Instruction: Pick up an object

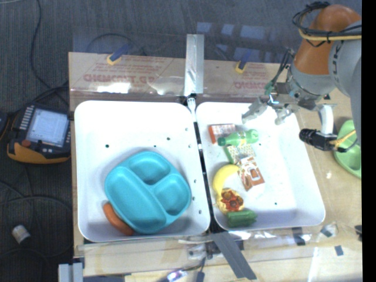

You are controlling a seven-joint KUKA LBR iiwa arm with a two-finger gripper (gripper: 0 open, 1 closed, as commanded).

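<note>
Objects: a loose cluster in the right bin [305,175], occupying its left half from centre to 6 o'clock.
Carton [222,131]: small, orange-red and white, at the cluster's 12 o'clock end, just beside the bottle.
Bottle [238,138]: green, lying on its side, cap end toward 3 o'clock.
Packet [239,153]: pale with green print, directly at 6 o'clock of the bottle, touching it.
Box [251,174]: small, white and brown, tilted, at 3 o'clock of the banana.
Banana [222,178]: yellow, curved, near the bin's left wall.
Pouch [231,200]: red and yellow print, overlapping the banana's lower end.
Green item [241,218]: dark green, at 6 o'clock of the pouch, close to the bin's front wall.
Gripper [267,113]: above the right bin's 1 o'clock corner, well apart from the cluster; fingers spread, nothing between them.
Arm [320,46]: enters from 3 o'clock; orange band above the wrist.
Left bin [100,128]: holds the plate and one orange item.
Plate [148,190]: teal, three compartments, at the bin's 6 o'clock half.
Orange item [113,216]: partly under the plate's 7 o'clock edge.
Pendant [41,133]: on the floor at 9 o'clock of the left bin.
</note>
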